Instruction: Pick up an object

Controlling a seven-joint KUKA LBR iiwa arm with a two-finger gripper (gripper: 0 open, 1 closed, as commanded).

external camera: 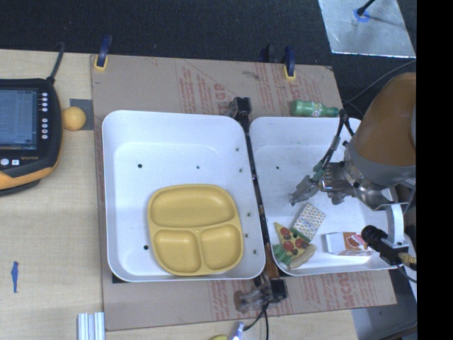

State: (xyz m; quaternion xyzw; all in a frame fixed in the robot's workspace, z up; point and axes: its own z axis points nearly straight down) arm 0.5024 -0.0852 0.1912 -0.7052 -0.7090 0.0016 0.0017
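My gripper (pixel 317 193) hangs over the middle of the right bin (pixel 283 140), open, with nothing between its fingers. Just below it lies a small blue-and-white checkered packet (pixel 309 220). A toy pizza slice (pixel 291 244) rests near the bin's front left corner. A white box with a red picture (pixel 347 243) lies at the front right, partly under the arm. A yellow three-part tray (pixel 196 229) sits in the front of the left bin (pixel 141 147).
A green bottle (pixel 311 108) lies on the cardboard behind the right bin. A yellow ball (pixel 73 117) and a control pendant (pixel 25 129) sit on the bench at far left. The arm's orange band (pixel 386 122) covers the right bin's right side.
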